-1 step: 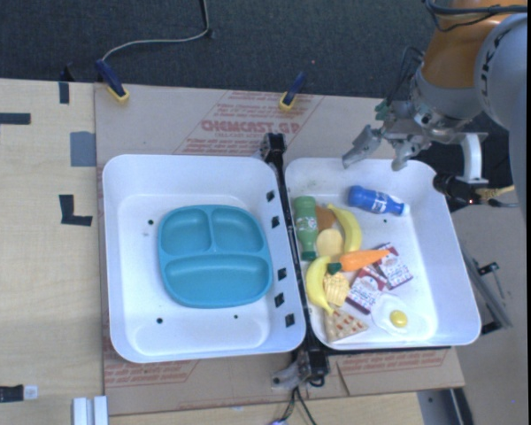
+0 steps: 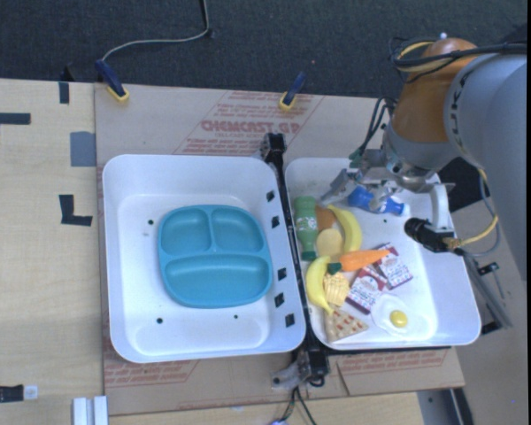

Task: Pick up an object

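The right bin [image 2: 442,304] holds a pile of toy food: a green bottle [image 2: 305,216], a yellow banana [image 2: 347,227], a lemon [image 2: 329,241], an orange carrot [image 2: 365,258], a second banana [image 2: 316,283], red-and-white packets [image 2: 370,289] and a fried egg [image 2: 396,318]. A blue object [image 2: 374,200] lies at the bin's back. My gripper [image 2: 359,181] hangs low over the back of this bin, right beside the blue object and just behind the banana. Nothing is visibly lifted by it.
The left bin [image 2: 124,202] holds a blue divided plate [image 2: 215,255]. A black divider clip [image 2: 273,145] sits where the two bins meet. The arm's black cable [image 2: 429,235] loops over the right bin's far side. Clamps [image 2: 113,85] hold the cardboard underlay.
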`<action>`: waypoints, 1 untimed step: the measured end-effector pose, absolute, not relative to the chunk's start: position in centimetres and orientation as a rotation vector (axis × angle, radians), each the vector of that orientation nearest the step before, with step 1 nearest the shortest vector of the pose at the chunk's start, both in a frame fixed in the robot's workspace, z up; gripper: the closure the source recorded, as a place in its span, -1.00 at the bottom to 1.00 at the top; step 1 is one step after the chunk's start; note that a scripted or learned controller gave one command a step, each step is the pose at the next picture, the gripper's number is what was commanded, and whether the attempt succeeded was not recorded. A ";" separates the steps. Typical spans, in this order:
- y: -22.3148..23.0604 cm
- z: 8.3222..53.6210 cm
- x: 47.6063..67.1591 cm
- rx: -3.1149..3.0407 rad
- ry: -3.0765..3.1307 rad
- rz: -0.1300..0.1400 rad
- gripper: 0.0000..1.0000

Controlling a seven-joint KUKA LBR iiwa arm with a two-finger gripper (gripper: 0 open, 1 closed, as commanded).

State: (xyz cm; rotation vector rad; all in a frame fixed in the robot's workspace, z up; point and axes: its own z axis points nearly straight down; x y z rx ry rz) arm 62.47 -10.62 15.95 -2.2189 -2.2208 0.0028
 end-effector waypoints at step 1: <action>-11.0 10.1 62.8 -2.236 -2.227 0.004 -1.00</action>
